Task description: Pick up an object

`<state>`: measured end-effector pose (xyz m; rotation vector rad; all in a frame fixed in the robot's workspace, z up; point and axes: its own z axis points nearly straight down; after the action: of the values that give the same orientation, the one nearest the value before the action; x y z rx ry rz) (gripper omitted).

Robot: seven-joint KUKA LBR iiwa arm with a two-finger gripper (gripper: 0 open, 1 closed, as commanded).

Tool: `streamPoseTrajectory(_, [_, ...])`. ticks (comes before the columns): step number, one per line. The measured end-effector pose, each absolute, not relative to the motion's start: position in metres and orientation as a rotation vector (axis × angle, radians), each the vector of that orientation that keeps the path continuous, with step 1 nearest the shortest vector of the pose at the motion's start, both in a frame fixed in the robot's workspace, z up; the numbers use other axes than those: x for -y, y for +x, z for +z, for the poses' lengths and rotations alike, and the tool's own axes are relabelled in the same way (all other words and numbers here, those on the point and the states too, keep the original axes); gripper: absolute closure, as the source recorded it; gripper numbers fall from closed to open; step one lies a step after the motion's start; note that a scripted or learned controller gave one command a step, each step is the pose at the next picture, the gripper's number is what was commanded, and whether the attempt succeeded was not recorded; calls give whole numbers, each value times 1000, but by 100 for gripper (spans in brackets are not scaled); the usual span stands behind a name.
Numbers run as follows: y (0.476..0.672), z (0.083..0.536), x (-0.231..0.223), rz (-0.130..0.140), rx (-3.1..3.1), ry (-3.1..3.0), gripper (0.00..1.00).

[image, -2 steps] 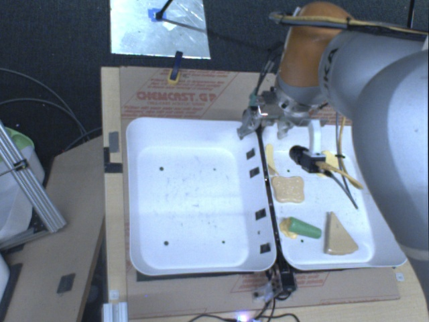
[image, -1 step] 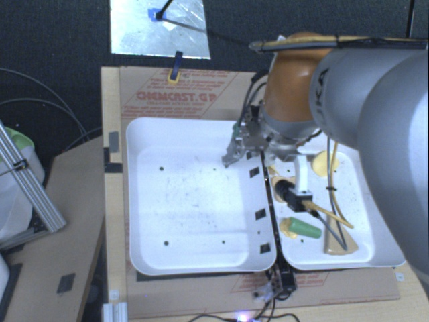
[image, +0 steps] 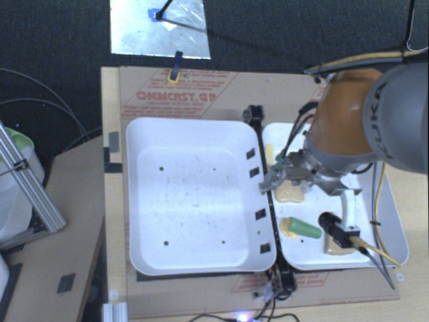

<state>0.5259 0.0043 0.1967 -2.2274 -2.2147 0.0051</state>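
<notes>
Arm [image: 348,113] over right bin [image: 305,252], end effector [image: 273,180] (beside tan piece [image: 290,194])

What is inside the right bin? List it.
A green cylinder with a yellow tip, a tan piece and a yellow piece. The arm covers much of the right bin.

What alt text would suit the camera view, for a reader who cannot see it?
The grey and orange arm reaches over the right white bin, its gripper near that bin's left wall. A green and yellow object and a tan object lie in this bin; the left white bin stands beside it.
</notes>
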Motion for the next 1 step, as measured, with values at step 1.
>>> streamPoseTrajectory(1, [530, 208, -9, -5, 2226, -2221, 100])
